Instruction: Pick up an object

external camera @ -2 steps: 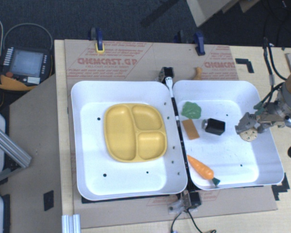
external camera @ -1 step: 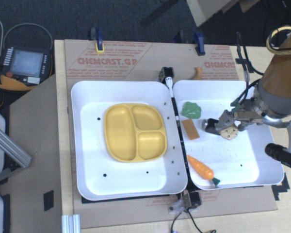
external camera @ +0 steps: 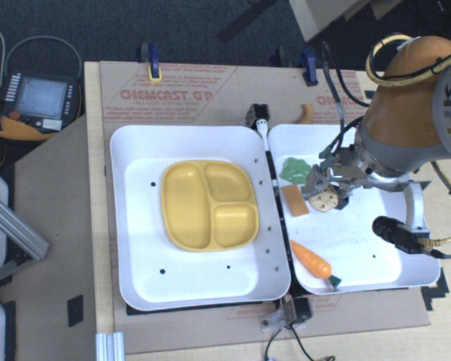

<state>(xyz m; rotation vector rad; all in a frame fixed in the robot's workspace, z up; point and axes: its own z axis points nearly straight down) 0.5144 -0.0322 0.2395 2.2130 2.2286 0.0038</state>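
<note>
- Reaching in from the right of the frame, the arm bends down over the right bin.
- Gripper sits low in the upper left part of that bin, right over a cookie.
- Whether the gripper is wide, narrow or holding anything cannot be told from this angle; the cookie shows just below it, partly covered.
- Brown block lies just left of the cookie, near the bin's left wall.
- Green piece lies just above the block, up and left of the gripper.
- Carrot lies at a slant in the lower left of the right bin, well apart from the gripper, green end toward the lower right.
- Left bin holds a yellow plate with three compartments, in the middle of the frame.
- Both bins rest side by side on a brown board with red print along its top.
- Blue clamp grips the board's upper edge.
- Black screen unit sits at the upper left of the frame, off the board.
</note>
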